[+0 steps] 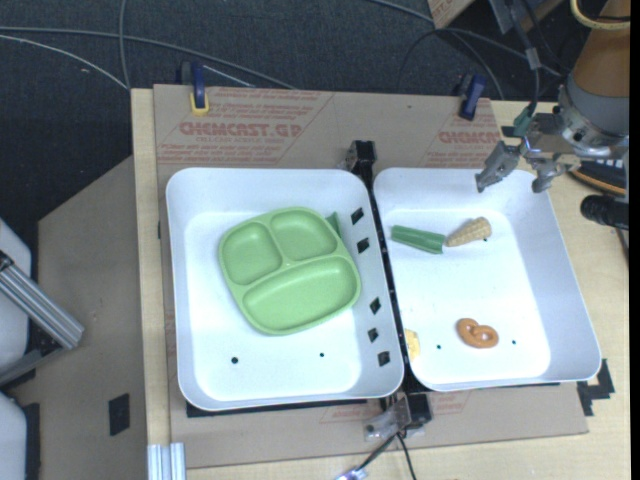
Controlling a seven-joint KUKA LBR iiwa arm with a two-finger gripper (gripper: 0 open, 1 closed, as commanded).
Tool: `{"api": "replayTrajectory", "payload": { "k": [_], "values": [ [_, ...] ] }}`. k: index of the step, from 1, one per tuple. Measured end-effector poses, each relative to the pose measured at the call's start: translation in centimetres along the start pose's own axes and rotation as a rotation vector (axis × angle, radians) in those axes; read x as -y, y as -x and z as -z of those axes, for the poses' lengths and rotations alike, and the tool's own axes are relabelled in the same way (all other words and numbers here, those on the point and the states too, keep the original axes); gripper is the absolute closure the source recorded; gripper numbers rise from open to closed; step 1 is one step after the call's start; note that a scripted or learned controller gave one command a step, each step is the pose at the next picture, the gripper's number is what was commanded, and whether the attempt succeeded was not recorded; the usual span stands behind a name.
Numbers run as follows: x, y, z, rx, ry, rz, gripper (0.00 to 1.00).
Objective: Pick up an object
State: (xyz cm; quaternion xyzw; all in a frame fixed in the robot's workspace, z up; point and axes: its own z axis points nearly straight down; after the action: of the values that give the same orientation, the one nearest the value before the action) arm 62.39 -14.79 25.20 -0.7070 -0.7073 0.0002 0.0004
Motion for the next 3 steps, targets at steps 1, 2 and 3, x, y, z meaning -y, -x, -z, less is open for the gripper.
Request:
{"api": "replayTrajectory", "payload": {
  "k": [1,2,3],
  "values": [
    [0.2,-0.2,-4.2,-0.001,-0.005,0.000,0.00],
    [1.3,0.0,-9.3,-0.002,-0.006,-0.001,0.00],
    [1.4,0.1,-13.5,-0.001,-0.004,-0.001,0.00]
  ]
}}
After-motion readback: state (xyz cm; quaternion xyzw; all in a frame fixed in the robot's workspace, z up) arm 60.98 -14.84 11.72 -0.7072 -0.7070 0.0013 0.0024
